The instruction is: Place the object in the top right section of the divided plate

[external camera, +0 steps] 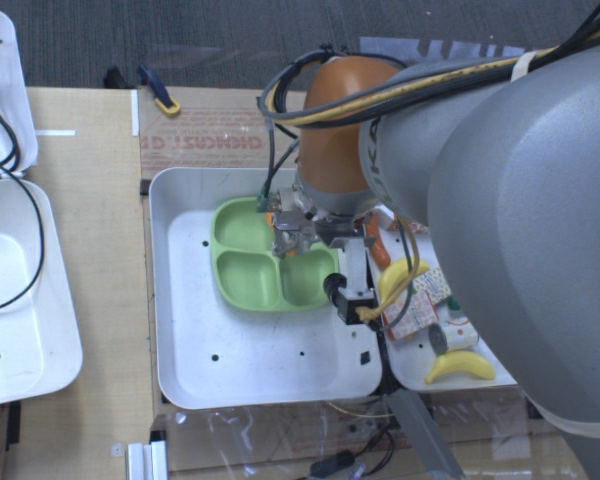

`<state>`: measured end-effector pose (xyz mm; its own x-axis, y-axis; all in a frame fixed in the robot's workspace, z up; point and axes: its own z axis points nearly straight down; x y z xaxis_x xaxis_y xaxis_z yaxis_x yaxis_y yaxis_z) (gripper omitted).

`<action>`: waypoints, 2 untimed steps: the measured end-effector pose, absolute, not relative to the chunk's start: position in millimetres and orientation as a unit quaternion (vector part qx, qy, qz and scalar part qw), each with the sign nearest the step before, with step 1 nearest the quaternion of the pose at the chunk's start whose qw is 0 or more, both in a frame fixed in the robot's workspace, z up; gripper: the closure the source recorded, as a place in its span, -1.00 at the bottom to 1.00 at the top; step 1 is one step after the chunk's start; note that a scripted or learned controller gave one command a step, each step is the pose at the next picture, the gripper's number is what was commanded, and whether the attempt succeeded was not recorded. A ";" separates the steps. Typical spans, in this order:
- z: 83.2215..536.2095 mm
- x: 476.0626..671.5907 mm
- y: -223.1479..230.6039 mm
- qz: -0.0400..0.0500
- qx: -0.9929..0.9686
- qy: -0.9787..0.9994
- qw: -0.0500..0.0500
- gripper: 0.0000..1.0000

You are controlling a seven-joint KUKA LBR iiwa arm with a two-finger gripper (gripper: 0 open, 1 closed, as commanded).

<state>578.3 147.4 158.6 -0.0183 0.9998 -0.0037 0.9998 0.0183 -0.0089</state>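
- Reaching in from the right, the grey arm with its orange band covers much of the right-hand bin.
- The gripper hangs over the right edge of the green divided plate, above the ridge between its sections.
- Whether the gripper is apart, together or clamped on something cannot be told; the wrist and cables hide it.
- The divided plate lies in the middle white bin, near that bin's upper right, and its visible sections look bare.
- No item can be made out between plate and gripper, so where the task's thing is cannot be told.
- In the right-hand bin a banana lies near the front edge, well apart from the plate.
- A second yellow banana-shaped piece sits just beside a patterned card.
- An orange carrot-like piece lies above them.
- A small grey and white item rests between the card and the front banana.
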 end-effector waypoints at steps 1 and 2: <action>243.9 592.0 162.6 0.004 -0.680 -0.733 0.001 1.00; 242.1 539.4 165.8 0.004 -0.657 -0.754 0.001 1.00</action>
<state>539.4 165.8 242.1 -0.1375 0.9905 -0.0037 0.9905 0.1374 -0.0086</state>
